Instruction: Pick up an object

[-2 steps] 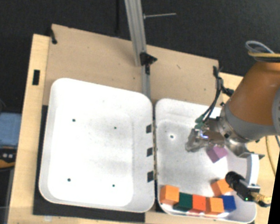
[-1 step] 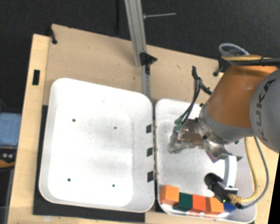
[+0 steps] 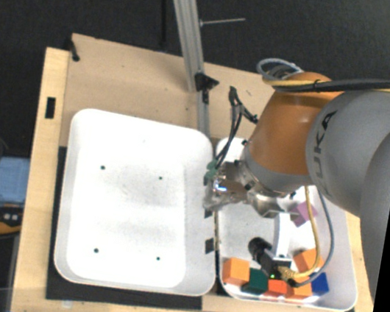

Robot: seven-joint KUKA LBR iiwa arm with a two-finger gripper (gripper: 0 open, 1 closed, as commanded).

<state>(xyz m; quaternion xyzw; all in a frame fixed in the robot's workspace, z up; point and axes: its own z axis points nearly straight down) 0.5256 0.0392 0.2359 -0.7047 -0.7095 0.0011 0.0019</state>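
Fingers are hidden below the wrist (image 3: 253, 188) and its cabling, so I cannot tell whether they are spread or closed, or whether anything sits between them. The arm (image 3: 347, 141) hangs over the bin (image 3: 345, 301) that holds the blocks. The easiest pick looks to be the orange block (image 3: 236, 269), which lies in the bin's front corner on the side toward the other bin (image 3: 135, 201). A green block (image 3: 257, 281) touches the orange block on the side away from that corner. A red block (image 3: 276, 288) comes just past the green one, and a blue block (image 3: 320, 283) lies farther along the same line. A purple piece (image 3: 299, 211) lies well behind the orange block, partly under the arm. The orange block looks small, rigid and flat-faced. It is probably light and not fragile, with little risk of slipping if pinched squarely. The face toward the green block is blocked, so the front and back faces seem the better pair to grip. The bin's wall and rim crowd the orange block on two sides, and a descending finger could catch there. Behind the orange block the white floor is bare, which gives room to come down and lift straight up. Past the wall beside the orange block, the other bin leaves open space for carrying.
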